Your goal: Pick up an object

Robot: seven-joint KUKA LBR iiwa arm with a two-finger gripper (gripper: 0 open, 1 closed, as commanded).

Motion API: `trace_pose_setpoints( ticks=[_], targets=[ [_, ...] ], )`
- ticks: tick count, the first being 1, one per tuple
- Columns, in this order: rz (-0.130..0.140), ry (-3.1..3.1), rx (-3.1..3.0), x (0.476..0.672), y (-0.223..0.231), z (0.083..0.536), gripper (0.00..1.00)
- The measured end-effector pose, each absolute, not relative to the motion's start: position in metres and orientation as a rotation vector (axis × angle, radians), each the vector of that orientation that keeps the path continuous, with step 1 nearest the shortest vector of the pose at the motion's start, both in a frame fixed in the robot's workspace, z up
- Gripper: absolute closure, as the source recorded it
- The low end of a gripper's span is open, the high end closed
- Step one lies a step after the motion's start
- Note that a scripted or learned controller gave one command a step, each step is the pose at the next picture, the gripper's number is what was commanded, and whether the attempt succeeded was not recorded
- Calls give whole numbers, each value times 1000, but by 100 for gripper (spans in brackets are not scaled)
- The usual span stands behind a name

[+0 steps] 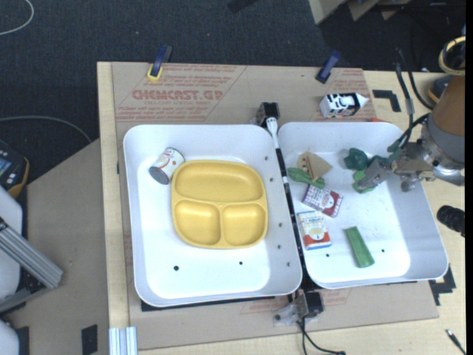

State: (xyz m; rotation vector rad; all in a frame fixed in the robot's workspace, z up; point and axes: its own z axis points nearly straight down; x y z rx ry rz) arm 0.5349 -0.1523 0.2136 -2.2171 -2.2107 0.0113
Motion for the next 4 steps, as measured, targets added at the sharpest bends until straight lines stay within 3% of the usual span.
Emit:
trace_pose_setpoints(
  ticks=[1, 4],
  targets=[
    [0, -2222, -2222, 538, -152, 220, 0],
    [3, -2217, -2218, 519, -148, 82, 0]
  ],
)
